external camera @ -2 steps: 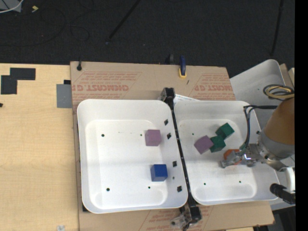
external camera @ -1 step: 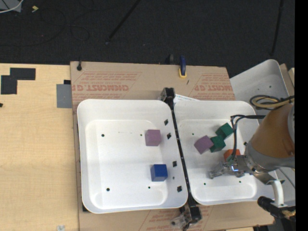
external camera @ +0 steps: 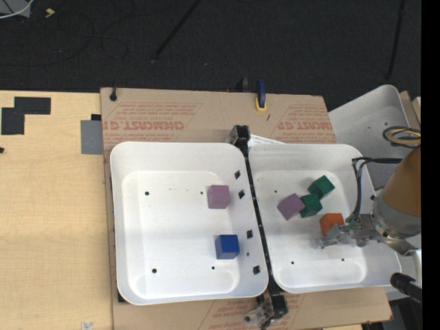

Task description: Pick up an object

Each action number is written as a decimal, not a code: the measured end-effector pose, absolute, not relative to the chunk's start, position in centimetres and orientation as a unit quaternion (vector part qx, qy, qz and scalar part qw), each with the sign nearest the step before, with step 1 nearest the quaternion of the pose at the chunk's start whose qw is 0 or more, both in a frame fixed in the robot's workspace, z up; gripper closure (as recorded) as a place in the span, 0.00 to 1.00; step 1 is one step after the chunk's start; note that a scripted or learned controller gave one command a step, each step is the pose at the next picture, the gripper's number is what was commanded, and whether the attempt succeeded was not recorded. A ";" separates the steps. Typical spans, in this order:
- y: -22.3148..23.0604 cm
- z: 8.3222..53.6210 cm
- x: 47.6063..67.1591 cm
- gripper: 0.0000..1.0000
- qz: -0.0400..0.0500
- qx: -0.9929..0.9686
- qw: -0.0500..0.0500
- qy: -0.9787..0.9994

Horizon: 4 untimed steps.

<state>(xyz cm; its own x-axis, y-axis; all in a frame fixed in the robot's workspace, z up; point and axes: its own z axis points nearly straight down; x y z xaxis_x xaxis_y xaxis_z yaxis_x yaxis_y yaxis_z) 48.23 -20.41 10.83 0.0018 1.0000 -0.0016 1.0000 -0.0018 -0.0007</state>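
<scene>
The gripper (external camera: 335, 238) sits low in the right bin (external camera: 347, 280), toward its right wall, with its tips at the orange block (external camera: 331, 221). Whether the fingers are spread or closed on the block cannot be told; the block shows just above the fingertips, not clearly between them.

Step in hand, by judgement: the approach or grasp on the orange block. The next move calls for confirming that the fingers straddle the block, closing on it, then lifting straight up.

Neighbouring items in the right bin: two green blocks (external camera: 316, 194) touch each other near the bin's middle, with a purple block (external camera: 290, 206) touching them on the side toward the centre divider (external camera: 251, 205). The lower green block lies just beside the orange one, so a sideways slip could nudge it.

Open room: the right bin's front half is bare and allows a clean retreat. The left bin (external camera: 130, 253) holds a second purple block (external camera: 218, 196) and a blue block (external camera: 227, 246), both near the divider edge and well apart.
</scene>
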 end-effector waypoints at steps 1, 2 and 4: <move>-21.4 9.3 52.2 0.00 0.000 0.707 0.000 0.708; -21.5 10.2 51.9 1.00 -0.001 0.708 -0.002 0.706; -8.8 14.7 64.3 1.00 -0.001 0.705 -0.004 0.710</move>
